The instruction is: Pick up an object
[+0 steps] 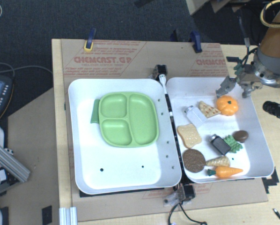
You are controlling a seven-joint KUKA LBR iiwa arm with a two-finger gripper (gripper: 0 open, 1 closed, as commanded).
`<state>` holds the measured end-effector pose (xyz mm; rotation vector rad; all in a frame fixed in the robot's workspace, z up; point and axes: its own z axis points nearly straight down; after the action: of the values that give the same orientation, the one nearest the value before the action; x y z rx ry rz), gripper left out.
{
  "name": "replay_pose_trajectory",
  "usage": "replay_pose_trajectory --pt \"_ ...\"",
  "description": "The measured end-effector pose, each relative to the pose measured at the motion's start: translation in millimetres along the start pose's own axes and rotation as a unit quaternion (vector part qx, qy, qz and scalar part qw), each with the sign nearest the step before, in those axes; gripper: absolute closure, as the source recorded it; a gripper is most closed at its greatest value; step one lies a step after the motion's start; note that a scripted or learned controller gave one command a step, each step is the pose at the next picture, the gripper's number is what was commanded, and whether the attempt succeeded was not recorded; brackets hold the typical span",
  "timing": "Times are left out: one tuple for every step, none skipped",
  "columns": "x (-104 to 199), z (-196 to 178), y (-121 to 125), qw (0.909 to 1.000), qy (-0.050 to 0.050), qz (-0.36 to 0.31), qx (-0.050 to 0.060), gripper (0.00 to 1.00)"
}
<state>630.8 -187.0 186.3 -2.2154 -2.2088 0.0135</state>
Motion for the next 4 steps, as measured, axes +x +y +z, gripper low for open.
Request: replay_pose_trajectory --pt "0.5 -9.9 3.1 1.0000 -0.002 -0.002 -0.008 0.00" --pt "4.6 33.0 3.1 1.0000 -0.001 -0.003 -0.006 0.00" --pt "3.1 86.8 10.8 0.9998 -0.008 -0.002 -0.015 0.00" --pt "-1.0 89.6 17.0 0.9998 -0.008 -0.002 -0.017 0.00"
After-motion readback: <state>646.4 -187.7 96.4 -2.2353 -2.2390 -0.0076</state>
